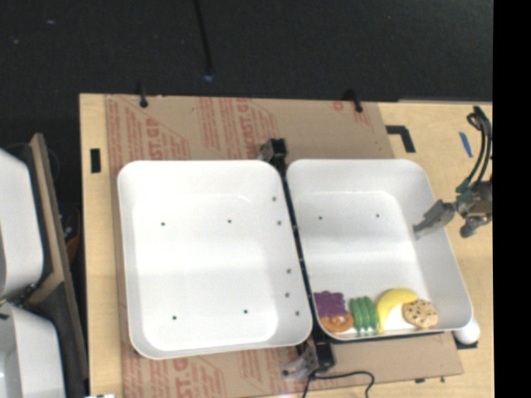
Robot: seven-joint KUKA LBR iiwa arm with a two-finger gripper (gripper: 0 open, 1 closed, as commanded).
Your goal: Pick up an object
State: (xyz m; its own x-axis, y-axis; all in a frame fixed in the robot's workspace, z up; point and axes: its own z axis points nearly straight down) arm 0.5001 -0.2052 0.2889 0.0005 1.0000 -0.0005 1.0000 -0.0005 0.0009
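Gripper [452,216] hung at the right bin's [348,222] right rim, fingers spread, nothing between them. Along that bin's near wall, well apart from the gripper, sat grapes [330,303], donut [337,322], green toy [363,315], lemon [393,300], cookie [420,312].

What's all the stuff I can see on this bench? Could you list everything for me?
left bin: one, white, left half of the bench
right bin: one, white, beside it on the right
purple toy: one, purple, near edge of the right bin, leftmost in a row
orange piece: one, orange, just below the purple toy
green toy: one, green, ridged, middle of the row
yellow toy: one, yellow, rounded, right of the green toy
cookie: one, tan with dark spots, against the yellow toy
cardboard sheet: one, brown with red print, under both bins
hand: one, grey, over the right bin's right rim
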